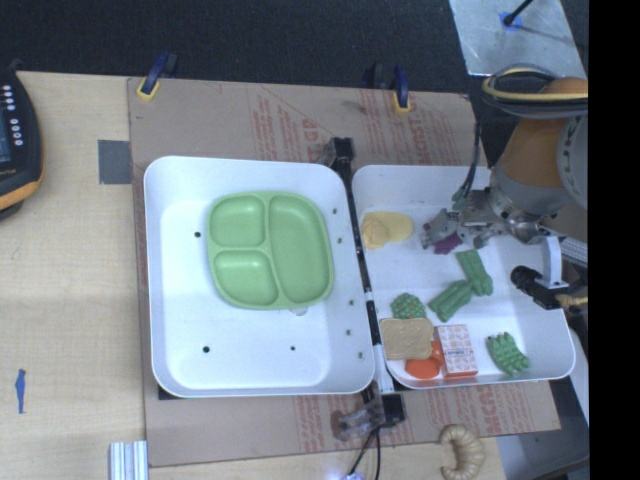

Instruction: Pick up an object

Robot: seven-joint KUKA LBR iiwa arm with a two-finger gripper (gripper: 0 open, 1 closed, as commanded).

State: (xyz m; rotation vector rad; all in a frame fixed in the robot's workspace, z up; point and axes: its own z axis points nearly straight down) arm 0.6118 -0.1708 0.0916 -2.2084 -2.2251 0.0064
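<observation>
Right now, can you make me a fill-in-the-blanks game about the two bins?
1. The green plate lies in the ___ bin.
2. The plate has ___ compartments.
3. The gripper is above the ___ bin.
4. The bread slice lies by the bin's ___ edge.

Missing words: left; three; right; near

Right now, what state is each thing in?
Green divided plate: flat in left bin, compartments bare.
Pincer: low over right bin, near a dark purple piece.
Toast slice: lying flat.
Small carton: on its side.
</observation>
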